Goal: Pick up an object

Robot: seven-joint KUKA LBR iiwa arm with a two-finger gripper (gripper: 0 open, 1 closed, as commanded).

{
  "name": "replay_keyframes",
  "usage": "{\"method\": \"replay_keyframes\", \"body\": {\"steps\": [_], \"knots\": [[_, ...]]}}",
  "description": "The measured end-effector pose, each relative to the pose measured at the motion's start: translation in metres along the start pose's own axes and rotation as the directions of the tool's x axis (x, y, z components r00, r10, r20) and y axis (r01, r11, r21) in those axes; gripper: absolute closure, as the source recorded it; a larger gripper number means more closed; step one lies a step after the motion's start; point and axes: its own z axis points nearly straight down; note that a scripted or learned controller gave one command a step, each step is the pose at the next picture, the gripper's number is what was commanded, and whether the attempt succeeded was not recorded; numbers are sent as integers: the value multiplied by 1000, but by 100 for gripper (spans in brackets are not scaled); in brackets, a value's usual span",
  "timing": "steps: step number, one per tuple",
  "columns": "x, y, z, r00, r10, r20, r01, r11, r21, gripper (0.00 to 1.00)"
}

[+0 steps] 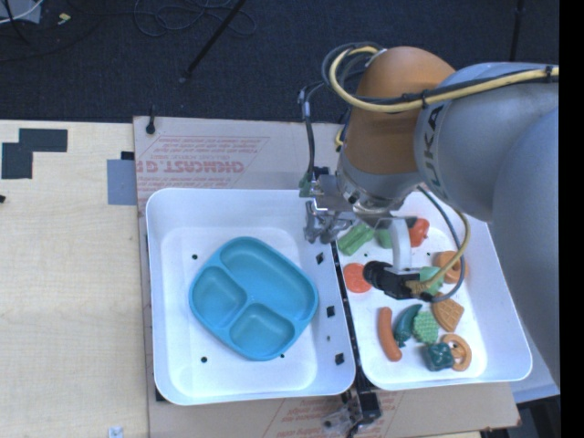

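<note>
Arm [484,144] reaches in from the right, its orange band bulking over the far edge of the right bin [513,359], wrist pointed down and to the left. Gripper [317,219] is low at the divide between the 2 bins, near their far rims, with nothing seen in its grasp; how far open it is cannot be told from this angle. Left bin [157,245] holds 1 blue plate [254,297] with 3 compartments, lying flat and well apart from the gripper. The loose pieces are all in the right bin: green piece [356,238] just right of the gripper, red disc [356,282] below it, orange sausage [390,334] toward the near side, and pretzel [458,351] at the near right.
</note>
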Motion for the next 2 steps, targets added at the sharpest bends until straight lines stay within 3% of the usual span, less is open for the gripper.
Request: {"method": "replay_keyframes", "body": {"steps": [1, 2], "knots": [[30, 11, 16, 1000, 2, 2, -2, 1000, 1, 100], [27, 0, 16, 1000, 9, 3, -9, 1000, 4, 100]]}}
